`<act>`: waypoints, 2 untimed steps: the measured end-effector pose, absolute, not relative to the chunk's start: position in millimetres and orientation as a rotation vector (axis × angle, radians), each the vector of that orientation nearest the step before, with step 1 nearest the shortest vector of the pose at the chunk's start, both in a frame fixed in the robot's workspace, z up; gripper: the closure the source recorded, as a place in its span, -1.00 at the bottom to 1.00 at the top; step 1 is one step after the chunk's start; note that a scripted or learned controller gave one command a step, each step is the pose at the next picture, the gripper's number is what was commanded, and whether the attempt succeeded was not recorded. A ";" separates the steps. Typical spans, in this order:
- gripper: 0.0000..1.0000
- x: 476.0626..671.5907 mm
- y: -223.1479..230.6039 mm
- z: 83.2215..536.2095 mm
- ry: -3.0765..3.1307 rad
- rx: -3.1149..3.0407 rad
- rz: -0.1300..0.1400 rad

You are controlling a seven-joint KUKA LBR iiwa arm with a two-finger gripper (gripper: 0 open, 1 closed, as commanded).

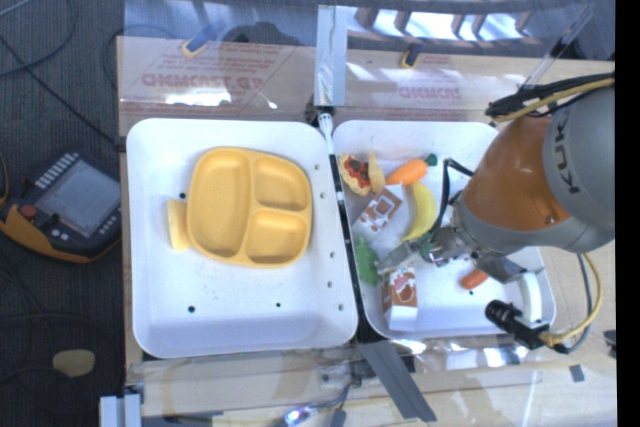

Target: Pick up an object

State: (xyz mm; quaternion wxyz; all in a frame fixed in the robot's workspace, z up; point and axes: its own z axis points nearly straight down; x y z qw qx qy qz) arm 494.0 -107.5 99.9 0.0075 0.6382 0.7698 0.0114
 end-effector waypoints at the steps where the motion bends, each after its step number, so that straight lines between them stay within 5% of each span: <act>1: -1.00 491.9 -100.4 92.4 2.407 1.985 0.022; 2: 1.00 493.5 -100.6 103.4 2.404 1.987 0.028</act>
